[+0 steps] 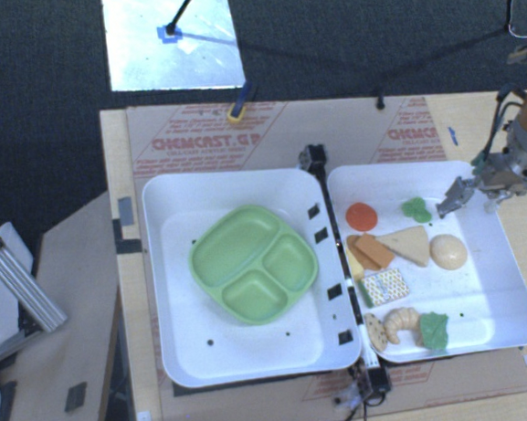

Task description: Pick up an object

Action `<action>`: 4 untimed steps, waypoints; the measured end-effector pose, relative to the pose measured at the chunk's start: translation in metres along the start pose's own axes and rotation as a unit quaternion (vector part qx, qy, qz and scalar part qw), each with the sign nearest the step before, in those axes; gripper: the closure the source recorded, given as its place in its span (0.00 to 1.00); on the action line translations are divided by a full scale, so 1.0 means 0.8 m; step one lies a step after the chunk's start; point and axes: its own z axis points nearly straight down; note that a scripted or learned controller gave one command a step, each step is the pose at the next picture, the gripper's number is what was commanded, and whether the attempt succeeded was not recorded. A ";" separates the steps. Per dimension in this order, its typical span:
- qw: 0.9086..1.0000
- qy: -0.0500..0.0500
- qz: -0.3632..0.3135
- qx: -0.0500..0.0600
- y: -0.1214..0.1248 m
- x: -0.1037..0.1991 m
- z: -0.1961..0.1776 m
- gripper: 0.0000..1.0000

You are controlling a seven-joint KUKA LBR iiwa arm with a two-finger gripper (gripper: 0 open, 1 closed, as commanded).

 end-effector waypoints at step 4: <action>1.000 -0.001 -0.001 -0.007 0.009 -0.006 0.143 0.00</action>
